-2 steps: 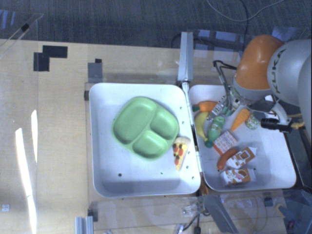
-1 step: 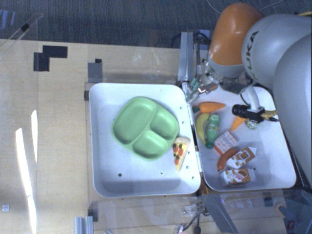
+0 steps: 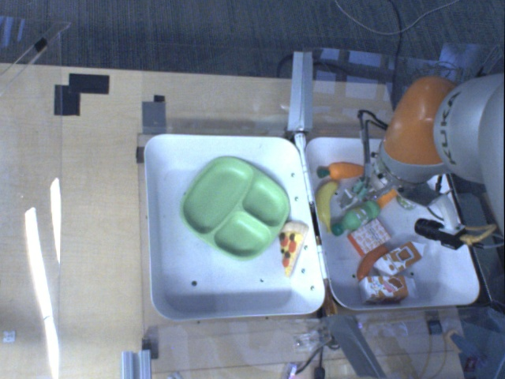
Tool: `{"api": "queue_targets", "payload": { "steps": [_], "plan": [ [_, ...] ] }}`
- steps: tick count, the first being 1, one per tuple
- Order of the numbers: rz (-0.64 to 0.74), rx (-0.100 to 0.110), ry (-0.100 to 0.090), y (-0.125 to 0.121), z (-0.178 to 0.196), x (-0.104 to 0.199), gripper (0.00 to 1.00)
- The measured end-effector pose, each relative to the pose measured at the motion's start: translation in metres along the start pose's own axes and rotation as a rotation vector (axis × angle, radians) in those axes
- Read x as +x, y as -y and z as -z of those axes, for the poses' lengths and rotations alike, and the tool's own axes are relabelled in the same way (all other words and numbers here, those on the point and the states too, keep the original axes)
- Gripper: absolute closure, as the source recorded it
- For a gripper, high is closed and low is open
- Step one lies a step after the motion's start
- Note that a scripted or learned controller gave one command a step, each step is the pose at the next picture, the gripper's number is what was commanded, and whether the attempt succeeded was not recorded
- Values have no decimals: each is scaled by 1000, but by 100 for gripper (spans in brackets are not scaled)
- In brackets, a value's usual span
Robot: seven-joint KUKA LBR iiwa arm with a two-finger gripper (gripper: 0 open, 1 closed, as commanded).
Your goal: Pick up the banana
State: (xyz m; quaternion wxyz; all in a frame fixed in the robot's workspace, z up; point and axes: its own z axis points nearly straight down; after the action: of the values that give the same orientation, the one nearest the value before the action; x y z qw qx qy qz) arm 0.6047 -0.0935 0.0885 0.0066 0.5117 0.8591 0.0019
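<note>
The banana (image 3: 324, 204) lay in the right bin (image 3: 461, 287), tight against its left wall, a yellow curve running roughly top to bottom with its lower end touching a green bottle (image 3: 353, 217). An orange carrot (image 3: 345, 170) sat just above it, and the gripper (image 3: 364, 189) hung over this crowded corner, just to the banana's right, at the end of the grey arm (image 3: 465, 133) with its orange band. Whether the gripper was spread or closed could not be told, since its tip was lost among the clutter and the wrist above it; nothing could be seen held in it. The main risk, as I judged it, was crowding: with the bottle and carrot so near, a descent might land on one of them instead, or close on the bottle along with the fruit. The wall was a second hazard, because the banana lay hard against it and a finger might have no room on that side, striking the rim or sliding off the smooth curved skin. A grasp near one end could also let the banana swing and drop. The packets (image 3: 384, 275) lower in the bin, and the green plate (image 3: 235, 205) and pizza slice (image 3: 292, 245) in the left bin (image 3: 181, 287), lay well apart and seemed unlikely to interfere
</note>
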Motion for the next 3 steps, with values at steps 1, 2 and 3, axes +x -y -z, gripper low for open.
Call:
{"api": "queue_targets", "payload": {
  "steps": [1, 2, 3],
  "plan": [
    [40, 5, -8, -52, 95, 45, 100],
    [40, 6, -8, -52, 95, 45, 0],
    [-13, 10, -10, 32, 95, 106, 0]
  ]
}}
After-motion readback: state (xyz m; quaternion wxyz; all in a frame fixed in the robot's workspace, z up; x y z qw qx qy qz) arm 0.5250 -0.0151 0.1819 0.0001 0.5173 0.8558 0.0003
